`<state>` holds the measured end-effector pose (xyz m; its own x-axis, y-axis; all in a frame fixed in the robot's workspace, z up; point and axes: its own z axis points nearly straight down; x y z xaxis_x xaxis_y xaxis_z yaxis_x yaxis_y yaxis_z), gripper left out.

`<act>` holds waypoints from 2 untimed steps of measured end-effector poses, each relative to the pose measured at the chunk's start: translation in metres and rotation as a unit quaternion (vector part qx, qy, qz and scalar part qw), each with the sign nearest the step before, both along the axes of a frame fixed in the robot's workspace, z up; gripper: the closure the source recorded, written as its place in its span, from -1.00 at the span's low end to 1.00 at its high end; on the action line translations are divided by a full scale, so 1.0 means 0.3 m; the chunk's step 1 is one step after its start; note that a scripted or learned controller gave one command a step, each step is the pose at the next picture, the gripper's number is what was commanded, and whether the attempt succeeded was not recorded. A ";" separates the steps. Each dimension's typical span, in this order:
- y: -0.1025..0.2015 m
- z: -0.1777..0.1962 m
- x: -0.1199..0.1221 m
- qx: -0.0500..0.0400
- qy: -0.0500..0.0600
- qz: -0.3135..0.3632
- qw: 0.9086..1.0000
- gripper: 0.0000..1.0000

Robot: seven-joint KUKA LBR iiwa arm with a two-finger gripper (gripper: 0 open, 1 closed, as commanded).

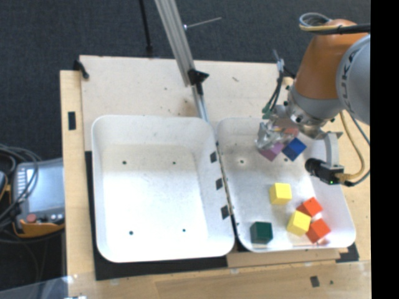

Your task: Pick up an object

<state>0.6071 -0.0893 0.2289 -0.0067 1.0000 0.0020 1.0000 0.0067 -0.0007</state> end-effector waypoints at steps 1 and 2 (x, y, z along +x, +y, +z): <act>0.194 0.033 -0.055 0.000 0.000 0.001 1.000 1.00; 0.375 0.012 -0.081 0.000 0.001 0.000 1.000 1.00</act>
<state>0.5828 0.0232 0.2326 -0.0077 1.0000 0.0021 1.0000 0.0077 -0.0026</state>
